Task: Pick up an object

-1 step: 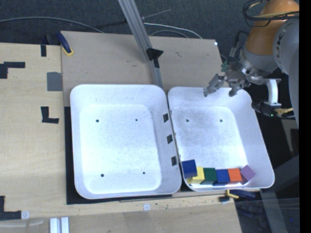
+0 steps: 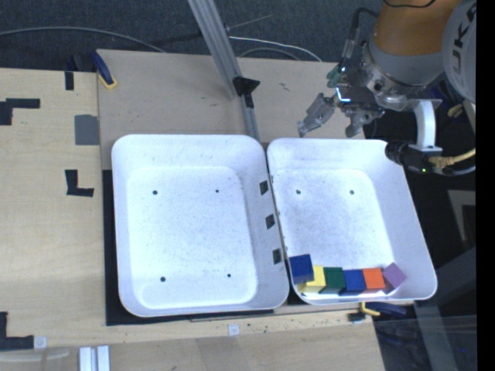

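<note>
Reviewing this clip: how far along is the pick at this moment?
Done: nothing yet. The blocks all sit in a row along the near wall of the right bin: blue, yellow, green, blue, orange, purple. In hand: nothing; the gripper hangs above that bin's far rim, its fingers apart with nothing between them. Left: travel to the row, close on one block, lift it.

White, finely dark-speckled bins: left bin (image 2: 186, 222), right bin (image 2: 348, 207). Along the right bin's near wall, blue block (image 2: 300, 267), yellow block (image 2: 315, 279), green block (image 2: 333, 277), second blue block (image 2: 354, 280), orange block (image 2: 373, 278), purple block (image 2: 394, 274). Pale tan bench (image 2: 162, 91). Orange-banded grey arm (image 2: 421, 22).
</note>
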### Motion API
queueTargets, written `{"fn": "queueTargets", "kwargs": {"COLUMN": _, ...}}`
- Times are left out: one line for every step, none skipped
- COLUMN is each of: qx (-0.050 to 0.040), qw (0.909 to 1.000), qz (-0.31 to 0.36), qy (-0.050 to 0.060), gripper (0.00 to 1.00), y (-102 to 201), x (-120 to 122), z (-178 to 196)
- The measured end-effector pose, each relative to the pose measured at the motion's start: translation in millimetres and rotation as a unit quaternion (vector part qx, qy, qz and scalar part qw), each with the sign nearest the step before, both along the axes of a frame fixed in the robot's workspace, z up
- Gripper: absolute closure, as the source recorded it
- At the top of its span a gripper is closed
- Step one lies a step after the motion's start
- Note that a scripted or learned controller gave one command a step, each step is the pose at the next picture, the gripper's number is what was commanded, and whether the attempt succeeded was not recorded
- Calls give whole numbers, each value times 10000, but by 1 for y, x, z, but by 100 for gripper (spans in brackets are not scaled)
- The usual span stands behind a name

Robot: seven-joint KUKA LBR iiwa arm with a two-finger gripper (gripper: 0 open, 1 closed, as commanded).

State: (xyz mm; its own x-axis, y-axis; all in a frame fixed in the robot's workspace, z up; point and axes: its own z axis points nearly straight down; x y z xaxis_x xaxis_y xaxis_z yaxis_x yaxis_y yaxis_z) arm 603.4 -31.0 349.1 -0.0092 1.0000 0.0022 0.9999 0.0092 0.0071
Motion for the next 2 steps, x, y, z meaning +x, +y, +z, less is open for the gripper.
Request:
{"fn": "queueTargets", "kwargs": {"qx": -13, "qw": 10000, "qz": -34, "qy": 24, "gripper": 0, "y": -14, "x": 24, "z": 15}}
{"fn": "queueTargets", "kwargs": {"qx": 0, "qw": 10000, "qz": -2, "qy": 19, "gripper": 0, "y": 131, "x": 49, "z": 85}}
